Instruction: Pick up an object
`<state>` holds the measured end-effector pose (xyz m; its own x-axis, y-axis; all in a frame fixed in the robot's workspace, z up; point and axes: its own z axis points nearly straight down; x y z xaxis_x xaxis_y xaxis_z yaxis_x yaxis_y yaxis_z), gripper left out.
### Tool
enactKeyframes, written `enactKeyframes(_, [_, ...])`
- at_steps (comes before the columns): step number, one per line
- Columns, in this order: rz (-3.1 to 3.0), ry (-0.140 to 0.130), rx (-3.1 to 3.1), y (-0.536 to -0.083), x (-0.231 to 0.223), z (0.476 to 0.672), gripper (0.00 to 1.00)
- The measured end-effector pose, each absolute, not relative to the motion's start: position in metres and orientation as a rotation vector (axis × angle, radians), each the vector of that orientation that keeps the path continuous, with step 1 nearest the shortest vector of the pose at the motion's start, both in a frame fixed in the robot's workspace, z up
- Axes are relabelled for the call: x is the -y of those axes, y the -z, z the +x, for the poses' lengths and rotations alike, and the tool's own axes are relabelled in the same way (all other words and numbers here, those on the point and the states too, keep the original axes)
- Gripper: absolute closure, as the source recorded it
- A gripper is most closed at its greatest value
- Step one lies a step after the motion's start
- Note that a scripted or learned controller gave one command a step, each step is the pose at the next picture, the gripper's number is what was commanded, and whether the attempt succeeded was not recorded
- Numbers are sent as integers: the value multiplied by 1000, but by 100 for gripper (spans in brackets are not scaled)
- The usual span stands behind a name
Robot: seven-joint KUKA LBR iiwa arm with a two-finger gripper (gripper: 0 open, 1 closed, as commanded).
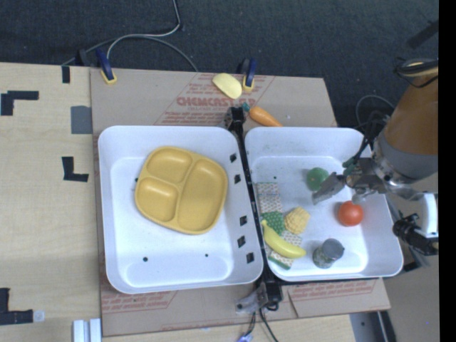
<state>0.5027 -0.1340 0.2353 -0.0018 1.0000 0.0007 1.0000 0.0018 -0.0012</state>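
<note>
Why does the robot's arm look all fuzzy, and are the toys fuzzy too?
In the camera view, the arm's gripper and wrist look smeared and soft-edged, maybe motion blur; the tomato, banana and yellow plate look sharper, evenly lit, with only faint shadows.

yellow plate (181,189) | white bins (117,212) | red tomato (350,213) | yellow banana (282,244) | green ball (317,177) | grey, perhaps, can (328,252)
</note>
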Motion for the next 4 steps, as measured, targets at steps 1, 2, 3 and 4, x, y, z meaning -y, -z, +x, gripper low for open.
enactKeyframes(1, [-2220,0,2222,-96,101,531,0])
enactKeyframes(2, [-2221,0,2224,-125,129,605,0])
enactKeyframes(3, [-2219,-1,2220,-88,97,545,0])
enactKeyframes(4, [-2224,5,2227,-87,113,510,0])
